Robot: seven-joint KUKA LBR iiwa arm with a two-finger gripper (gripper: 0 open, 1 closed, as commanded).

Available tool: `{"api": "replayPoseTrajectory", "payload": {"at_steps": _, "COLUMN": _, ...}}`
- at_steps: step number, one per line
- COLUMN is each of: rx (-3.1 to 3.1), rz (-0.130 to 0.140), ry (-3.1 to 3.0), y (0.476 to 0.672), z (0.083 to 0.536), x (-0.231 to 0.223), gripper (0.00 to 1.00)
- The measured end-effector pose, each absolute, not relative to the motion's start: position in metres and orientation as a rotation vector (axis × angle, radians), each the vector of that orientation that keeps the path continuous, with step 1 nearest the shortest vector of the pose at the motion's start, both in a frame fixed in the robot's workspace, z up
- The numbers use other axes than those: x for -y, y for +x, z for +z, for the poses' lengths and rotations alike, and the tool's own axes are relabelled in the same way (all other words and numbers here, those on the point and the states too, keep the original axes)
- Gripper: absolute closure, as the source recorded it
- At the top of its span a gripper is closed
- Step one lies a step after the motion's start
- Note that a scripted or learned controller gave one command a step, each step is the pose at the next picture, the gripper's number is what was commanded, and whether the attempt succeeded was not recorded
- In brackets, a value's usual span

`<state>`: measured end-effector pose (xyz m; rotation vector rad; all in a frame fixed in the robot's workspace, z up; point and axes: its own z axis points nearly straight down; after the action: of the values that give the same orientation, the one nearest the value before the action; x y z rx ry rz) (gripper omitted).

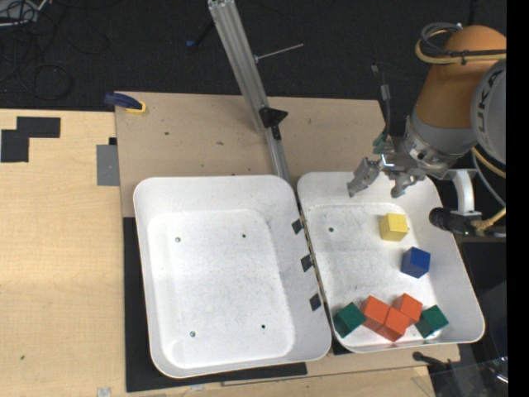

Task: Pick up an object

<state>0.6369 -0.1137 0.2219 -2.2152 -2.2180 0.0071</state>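
Yellow cube: you see it lying in the right bin, apart from the other blocks.
Gripper: fingers spread, nothing between them, above the right bin's far edge.

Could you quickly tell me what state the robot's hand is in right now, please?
Hand: open, fingers spread, nothing between them, above the far end of the right bin.

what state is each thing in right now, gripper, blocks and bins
gripper: open, holding nothing, over the far end of the right bin
yellow block: lying alone in the right bin
blue block: lying alone, nearer than the yellow one
orange blocks: clustered at the near end
green blocks: one on each side of the cluster
right bin: holds all the blocks
left bin: no blocks in it
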Motion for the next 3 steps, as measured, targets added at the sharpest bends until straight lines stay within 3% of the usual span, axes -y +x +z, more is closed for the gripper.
{"api": "replayPoseTrajectory", "payload": {"at_steps": 1, "rx": 2.222, "rz": 0.003, "ry": -2.217, "y": 0.638, "z": 0.225, "x": 0.114, "gripper": 0.0}}
{"api": "replayPoseTrajectory", "payload": {"at_steps": 3, "rx": 2.216, "rz": 0.009, "ry": -2.218, "y": 0.637, "z": 0.104, "x": 0.126, "gripper": 0.0}}
